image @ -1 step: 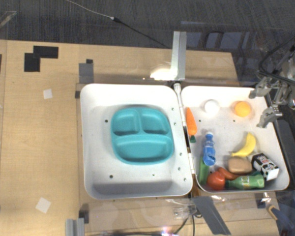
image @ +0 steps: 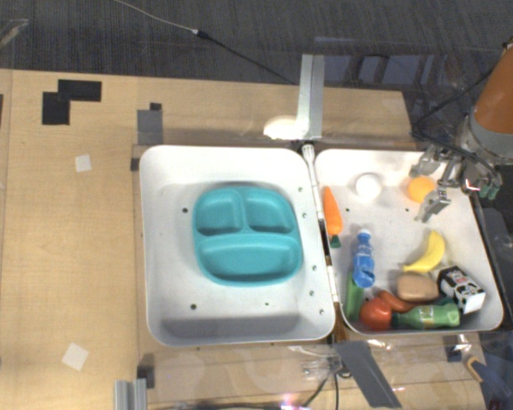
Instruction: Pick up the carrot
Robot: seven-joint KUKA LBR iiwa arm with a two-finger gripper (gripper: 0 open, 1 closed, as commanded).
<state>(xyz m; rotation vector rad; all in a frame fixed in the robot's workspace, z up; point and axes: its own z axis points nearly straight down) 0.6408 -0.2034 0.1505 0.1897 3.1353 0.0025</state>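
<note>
The carrot (image: pixel 331 211) lies in the right bin (image: pixel 393 162), hard against that bin's left wall, near the middle of the wall's length and running almost parallel to it. Its orange body points toward the far edge; a small green end points toward the near edge. It lies flat and apart from the blue bottle (image: pixel 362 260) beside it toward the near edge.

Handling, as a judgement: it appears to be a small toy vegetable, so probably light, rigid and smooth-skinned, with some tendency to slip or roll under a pinch. It tapers, so the thicker mid-body offers the surest hold, with the fingers closing across its width. The adjoining wall leaves little room for a finger on that side; this is the main risk to a clean grasp.

The gripper (image: pixel 439 190) hangs over the far right part of the same bin, well apart from the carrot, close to a small orange ball (image: pixel 421 188) and near a white round item (image: pixel 368 185). Its fingers (image: pixel 431 205) appear spread, with nothing seen between them; whether a fingertip touches the ball cannot be determined.

Other contents sit toward the bin's near right corner: a banana (image: pixel 428 253) and a tomato (image: pixel 376 313) among them. The left bin (image: pixel 167 229) carries a teal divided tray (image: pixel 244 232).
</note>
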